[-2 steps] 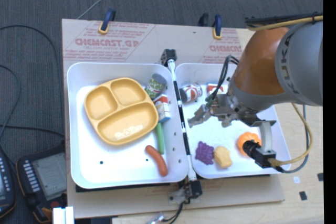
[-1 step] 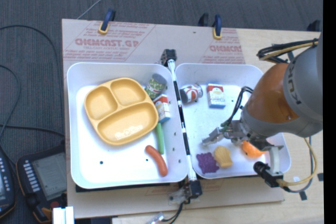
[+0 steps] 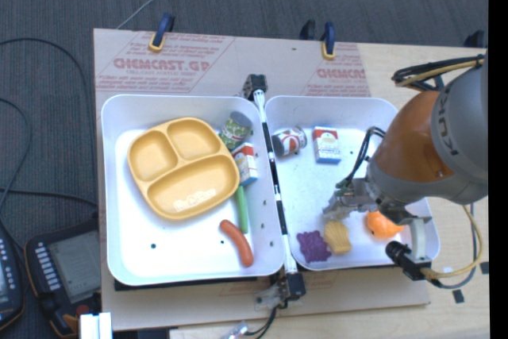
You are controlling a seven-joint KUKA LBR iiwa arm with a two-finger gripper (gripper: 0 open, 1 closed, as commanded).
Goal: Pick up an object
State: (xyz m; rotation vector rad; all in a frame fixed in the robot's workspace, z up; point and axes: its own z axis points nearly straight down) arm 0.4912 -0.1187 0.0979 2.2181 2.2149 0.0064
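Observation:
My gripper [image 3: 340,208] hangs low in the right bin [image 3: 333,101], near its front. Just below it lies a small yellow block [image 3: 337,236], close to the gripper's tip. A purple grape bunch [image 3: 313,246] lies to the left of the block. An orange fruit [image 3: 382,225] sits to the gripper's right, partly under the wrist. Farther back in the same bin are a red and white can [image 3: 289,141] on its side and a small red, white and blue box [image 3: 326,144]. I see nothing held in the gripper.
The left bin [image 3: 107,171] holds a yellow divided plate [image 3: 184,167], a green can [image 3: 235,129], a small carton [image 3: 247,164], a green stick [image 3: 241,209] and a sausage [image 3: 237,241]. The arm's bulky orange-banded wrist [image 3: 421,147] overhangs the right bin's right side.

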